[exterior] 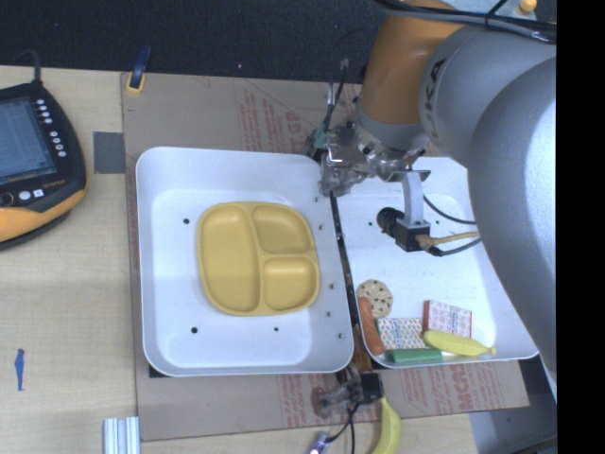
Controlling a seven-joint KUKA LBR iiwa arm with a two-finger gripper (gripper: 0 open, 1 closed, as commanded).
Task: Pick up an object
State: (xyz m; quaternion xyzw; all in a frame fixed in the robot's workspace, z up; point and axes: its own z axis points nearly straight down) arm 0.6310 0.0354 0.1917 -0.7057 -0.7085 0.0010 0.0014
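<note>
One yellow, banana-like piece lies on the table just outside the bins' near edge, out of the running for now. Inside the right bin, the likeliest things to pick up crowd the near corner: a green marker and a banana lie hard against the near wall, with a patterned packet, a red-and-white box, a carrot and a round cookie touching or just beside one another. The left bin carries a single yellow divided plate, lying flat at its middle. Farther back, the grey and orange arm holds its jaws over the far end of the wall that the two bins share, well apart from every loose item; whether the jaws are open or closed cannot be told, and nothing can be seen between them. Trouble looks most likely to start right there: a straight descent from this spot would probably meet the rim or bare white floor, and a closure would catch nothing. A reach to the near corner carries its own risks, since the packed items could leave no gap for a jaw, two could lift together or one could be shoved aside, and the pieces pressed to the wall allow little room. The plate, broad and low, may offer only its rim, and a grip there could slip.
</note>
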